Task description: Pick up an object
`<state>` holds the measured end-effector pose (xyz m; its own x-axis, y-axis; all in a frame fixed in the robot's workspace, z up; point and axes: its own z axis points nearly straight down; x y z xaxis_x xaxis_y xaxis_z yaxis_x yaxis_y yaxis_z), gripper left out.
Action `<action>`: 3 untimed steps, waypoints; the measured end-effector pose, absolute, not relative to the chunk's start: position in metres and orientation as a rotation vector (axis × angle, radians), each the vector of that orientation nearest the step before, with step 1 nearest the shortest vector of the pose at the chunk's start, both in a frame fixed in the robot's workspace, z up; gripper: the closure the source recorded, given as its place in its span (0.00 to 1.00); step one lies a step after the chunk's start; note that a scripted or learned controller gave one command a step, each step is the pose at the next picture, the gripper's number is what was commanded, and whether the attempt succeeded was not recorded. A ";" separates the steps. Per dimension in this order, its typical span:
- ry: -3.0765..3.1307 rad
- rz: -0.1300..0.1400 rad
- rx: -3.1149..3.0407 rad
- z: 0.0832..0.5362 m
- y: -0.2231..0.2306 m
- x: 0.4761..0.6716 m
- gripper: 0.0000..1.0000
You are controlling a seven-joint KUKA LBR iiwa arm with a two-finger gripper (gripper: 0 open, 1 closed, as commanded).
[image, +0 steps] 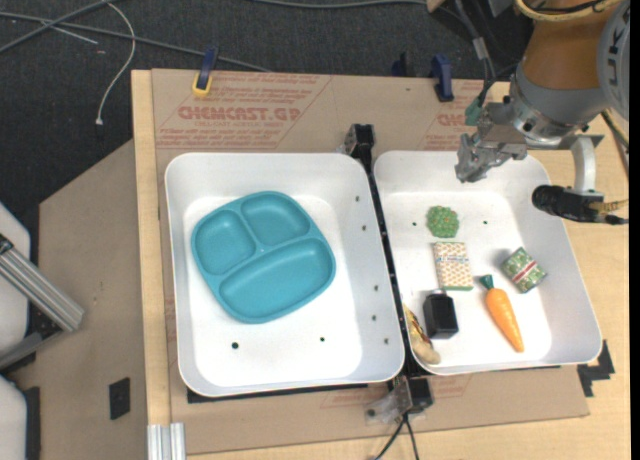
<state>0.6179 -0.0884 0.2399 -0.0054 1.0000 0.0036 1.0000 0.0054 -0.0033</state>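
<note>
The right bin (400,198) holds a green broccoli-like piece (442,219), a small patterned box (452,265), a black block (440,314), an orange carrot (503,316), a green wrapped cube (523,269) and a banana (421,338) at the front left corner. My gripper (474,169) hangs over the far part of this bin, above and a little right of the green piece. Nothing shows between its fingers.
The left bin (200,348) holds a teal divided plate (264,255). A black clamp (359,138) sits at the far end of the seam between the bins. Blue and yellow clips (206,69) hold the cardboard at the back. A black cylinder (562,201) juts over the right bin's rim.
</note>
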 end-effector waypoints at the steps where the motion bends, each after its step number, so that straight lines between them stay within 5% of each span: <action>1: -2.225 -0.001 -2.212 0.247 -0.039 0.605 1.00; 3: -2.223 0.002 -2.211 0.223 0.058 0.562 1.00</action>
